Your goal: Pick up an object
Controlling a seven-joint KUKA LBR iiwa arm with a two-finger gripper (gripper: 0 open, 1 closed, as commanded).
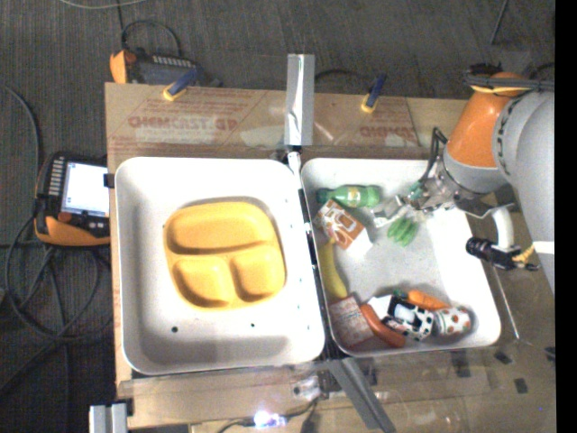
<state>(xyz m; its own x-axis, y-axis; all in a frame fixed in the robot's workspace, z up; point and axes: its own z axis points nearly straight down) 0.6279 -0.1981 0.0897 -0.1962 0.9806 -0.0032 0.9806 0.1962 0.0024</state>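
My gripper [406,204] reaches in from the right and hangs low over the upper middle of the right bin [451,260]. Just below it lies a small green item [403,232], very close to the gripper tip; I cannot make out whether they touch. To its left lie a green bottle [352,195] on its side and an orange and white carton [343,224]. A yellow banana [333,274] runs along the bin's left wall.
The right bin's front holds a brown packet [346,318], a red sausage [382,328], a black and white cow toy [410,316] and a carrot [425,298]. The left bin [135,269] holds a yellow divided tray [225,251]. An orange handset [72,201] lies off the bench, left.
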